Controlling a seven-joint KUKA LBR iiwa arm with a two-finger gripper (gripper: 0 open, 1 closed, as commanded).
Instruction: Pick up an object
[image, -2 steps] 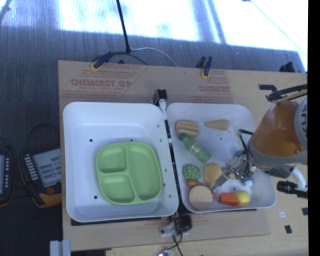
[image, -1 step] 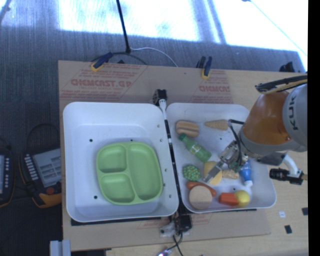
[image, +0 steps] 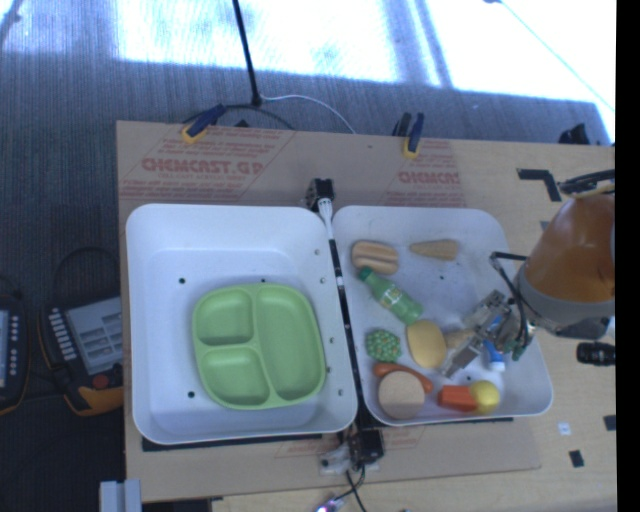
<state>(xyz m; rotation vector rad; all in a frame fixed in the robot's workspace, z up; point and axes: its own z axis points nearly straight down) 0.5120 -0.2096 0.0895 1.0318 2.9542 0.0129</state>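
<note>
White bins: two are counted, side by side; the right bin (image: 520, 400) lies under the gripper, the left bin (image: 160, 240) is well apart from it, on the far side.
Gripper: the gripper (image: 487, 330) is seen low over the right bin, near its outer wall; whether it is apart or together cannot be told, as the tip is small and cluttered.
Step in hand: the approach to a pick is judged to be in hand; nothing is seen held.
Nearest objects: one yellow potato-shaped piece (image: 427, 343) is just beside the gripper, toward the left bin; one small blue and white item (image: 495, 357) is just below the tip.
Other objects, right bin: one green bottle (image: 390, 294), one hot dog bun (image: 374, 256), one tan bread piece (image: 435, 249), one green dotted ball (image: 382, 345), one round brown and pink piece (image: 401, 393), one red piece (image: 458, 397), one yellow ball (image: 486, 396).
Left bin content: one green divided plate (image: 260, 345).
Next move: a single object should be chosen, centred under the tip, and the descent finished before closing.
</note>
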